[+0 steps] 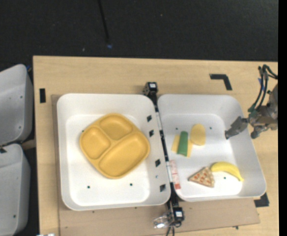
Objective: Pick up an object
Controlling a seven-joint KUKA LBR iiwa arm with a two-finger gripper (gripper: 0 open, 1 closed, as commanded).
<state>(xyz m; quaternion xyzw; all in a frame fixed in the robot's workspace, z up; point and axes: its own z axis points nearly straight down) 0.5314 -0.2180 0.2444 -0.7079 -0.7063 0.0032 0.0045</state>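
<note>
On the left I see the left bin (65, 191), and in it lies a yellow divided plate (115, 144) with three compartments, turned at a slant. It takes most of the floor of that bin, and nothing lies on it. I judge it is too wide and flat for a two-finger grasp, so I would not choose it.

Across the middle divider, the right bin (251, 181) keeps the small things. First comes a green stick (183, 143) lying on a thin yellow piece (175, 144), the two touching side by side. Just beside them, to the right, is a pale yellow rounded piece (198, 134). Lower down a pizza slice (202, 177) lies flat, and a banana (226, 170) curves next to it, their ends almost touching. I think these toys are loose and apart so that each one can be taken alone.

At the right rim of this bin is the gripper (245, 129), above the wall and apart from every toy. One dark finger points toward the bin, but whether the fingers are wide or narrow I cannot tell. Nothing is held between them. The banana and the pale piece are the nearest candidates, in my judgement.
</note>
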